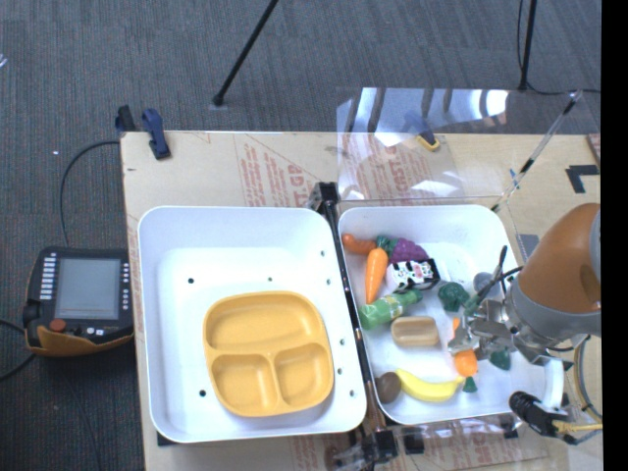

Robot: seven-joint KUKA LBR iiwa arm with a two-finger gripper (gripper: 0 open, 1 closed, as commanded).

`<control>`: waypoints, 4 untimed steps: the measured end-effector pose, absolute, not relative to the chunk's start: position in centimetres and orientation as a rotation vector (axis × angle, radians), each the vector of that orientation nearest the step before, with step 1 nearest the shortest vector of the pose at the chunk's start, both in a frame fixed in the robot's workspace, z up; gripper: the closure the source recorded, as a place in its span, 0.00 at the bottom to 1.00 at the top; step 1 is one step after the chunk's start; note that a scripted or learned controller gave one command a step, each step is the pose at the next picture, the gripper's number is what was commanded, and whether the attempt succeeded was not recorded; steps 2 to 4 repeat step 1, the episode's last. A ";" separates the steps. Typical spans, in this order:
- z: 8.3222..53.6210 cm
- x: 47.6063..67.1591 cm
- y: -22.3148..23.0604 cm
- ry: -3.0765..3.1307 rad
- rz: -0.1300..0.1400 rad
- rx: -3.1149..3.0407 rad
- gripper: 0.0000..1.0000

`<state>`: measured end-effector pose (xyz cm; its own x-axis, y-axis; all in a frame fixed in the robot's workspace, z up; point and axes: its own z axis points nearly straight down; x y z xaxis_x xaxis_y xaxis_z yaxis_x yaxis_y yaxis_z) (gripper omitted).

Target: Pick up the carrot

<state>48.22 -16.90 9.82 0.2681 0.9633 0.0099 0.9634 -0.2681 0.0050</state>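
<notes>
The carrot [375,274] is orange with a green leafy top and lies lengthwise near the left wall of the right bin [461,222]. My gripper [469,338] hangs low over the right side of that bin, well to the right of the carrot and apart from it. A small orange piece with a green end [465,363] sits just below the gripper, touching or nearly touching it; I cannot tell whether it is held. The grey arm with its orange band [567,263] comes in from the right.
Around the carrot lie a red-orange piece [355,244], a purple item [412,251], a black-and-white toy [413,275], a green bottle shape [387,310], a tan block [415,333], a banana [430,389] and broccoli [453,295]. A yellow divided plate [267,351] sits in the left bin [172,253].
</notes>
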 end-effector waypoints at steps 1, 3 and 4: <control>17.8 47.7 -10.2 -1.973 0.003 -2.434 1.00; 17.8 47.7 -10.2 -1.973 0.003 -2.434 1.00; 17.8 47.7 -10.2 -1.973 0.003 -2.434 1.00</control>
